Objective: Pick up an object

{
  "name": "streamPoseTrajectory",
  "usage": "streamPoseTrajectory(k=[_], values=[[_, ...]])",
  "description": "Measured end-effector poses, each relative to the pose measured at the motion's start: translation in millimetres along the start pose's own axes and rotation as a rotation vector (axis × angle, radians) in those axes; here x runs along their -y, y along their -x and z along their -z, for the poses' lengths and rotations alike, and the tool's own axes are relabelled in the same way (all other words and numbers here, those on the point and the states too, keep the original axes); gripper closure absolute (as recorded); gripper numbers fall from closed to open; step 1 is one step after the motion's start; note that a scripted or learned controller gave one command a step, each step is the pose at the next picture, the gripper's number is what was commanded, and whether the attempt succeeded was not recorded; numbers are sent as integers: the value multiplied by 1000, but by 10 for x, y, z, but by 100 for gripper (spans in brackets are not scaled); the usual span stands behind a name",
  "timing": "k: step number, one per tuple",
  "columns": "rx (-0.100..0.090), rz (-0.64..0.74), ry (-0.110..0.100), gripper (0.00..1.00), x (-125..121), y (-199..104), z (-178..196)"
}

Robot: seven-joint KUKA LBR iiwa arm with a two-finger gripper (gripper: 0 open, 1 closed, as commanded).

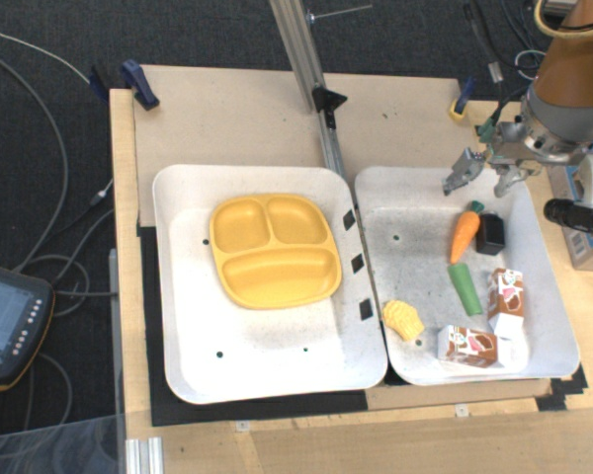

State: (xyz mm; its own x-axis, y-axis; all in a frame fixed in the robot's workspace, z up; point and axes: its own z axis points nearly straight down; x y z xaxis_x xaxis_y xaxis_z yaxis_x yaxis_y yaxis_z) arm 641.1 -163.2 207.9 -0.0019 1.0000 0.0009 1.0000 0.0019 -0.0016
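Observation:
My gripper (486, 178) hangs over the far edge of the right bin (415, 205), open, with nothing between its fingers. Just in front of it lie an orange carrot (464, 233) and a small black block (490, 233), side by side. A green cucumber (465, 288) sits nearer the front. A yellow corn piece (403, 319) rests by the bin's left wall. Two brown-and-white cartons (507, 294) (471, 345) lie at the front right.
The left bin (183, 294) holds a yellow divided plate (275, 248). A metal pole (301, 38) slants up from between the bins at the back. Blue clamps (138, 82) grip the bench's far corners.

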Motion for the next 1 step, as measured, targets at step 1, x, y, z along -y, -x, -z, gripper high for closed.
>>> streamPoseTrajectory(k=[1], values=[[0,0,0,0,0,1,1]])
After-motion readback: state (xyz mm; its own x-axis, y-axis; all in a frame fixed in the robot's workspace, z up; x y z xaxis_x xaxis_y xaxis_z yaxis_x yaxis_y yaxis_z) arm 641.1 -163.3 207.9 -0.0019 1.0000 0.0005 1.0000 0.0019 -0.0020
